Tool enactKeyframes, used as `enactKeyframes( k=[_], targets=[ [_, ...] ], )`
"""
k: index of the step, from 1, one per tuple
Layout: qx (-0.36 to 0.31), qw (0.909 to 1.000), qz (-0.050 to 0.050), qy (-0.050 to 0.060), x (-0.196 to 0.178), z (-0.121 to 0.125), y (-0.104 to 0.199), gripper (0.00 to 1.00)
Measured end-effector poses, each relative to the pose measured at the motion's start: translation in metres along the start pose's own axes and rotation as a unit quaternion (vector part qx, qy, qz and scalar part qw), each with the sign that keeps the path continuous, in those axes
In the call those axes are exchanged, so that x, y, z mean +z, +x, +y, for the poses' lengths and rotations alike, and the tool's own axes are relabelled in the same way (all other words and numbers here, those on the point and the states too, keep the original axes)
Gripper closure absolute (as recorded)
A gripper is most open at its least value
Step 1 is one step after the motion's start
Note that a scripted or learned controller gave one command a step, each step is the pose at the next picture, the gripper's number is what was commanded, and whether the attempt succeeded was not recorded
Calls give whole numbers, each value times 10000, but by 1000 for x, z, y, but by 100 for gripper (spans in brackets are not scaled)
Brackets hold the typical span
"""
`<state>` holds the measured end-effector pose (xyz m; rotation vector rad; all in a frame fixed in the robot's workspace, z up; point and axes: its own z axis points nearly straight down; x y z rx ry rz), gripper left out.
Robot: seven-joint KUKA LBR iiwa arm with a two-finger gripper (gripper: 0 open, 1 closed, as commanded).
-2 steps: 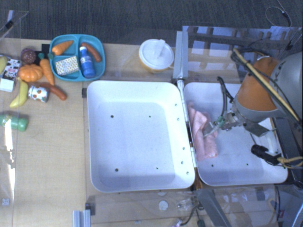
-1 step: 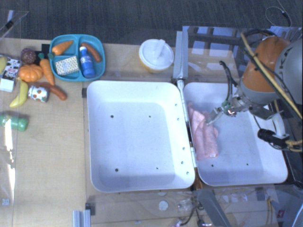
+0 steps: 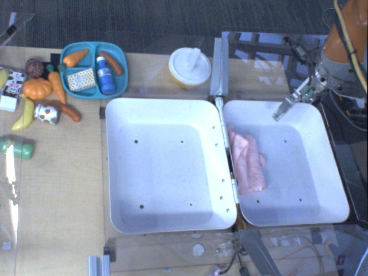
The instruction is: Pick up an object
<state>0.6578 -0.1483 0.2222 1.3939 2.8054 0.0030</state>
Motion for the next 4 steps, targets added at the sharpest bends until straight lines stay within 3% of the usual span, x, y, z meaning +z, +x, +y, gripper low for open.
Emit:
enactKeyframes(
  k=[1,2,3,4],
  targets=[
    [326,9995,-3,-17,124,2,63,0],
    [262,9997,5,-7,35,57,54,0],
    [9,10000,24,16,115,-15,54,0],
    [-136,9999,-37,-49,128,-64,110,0]
  ],
)
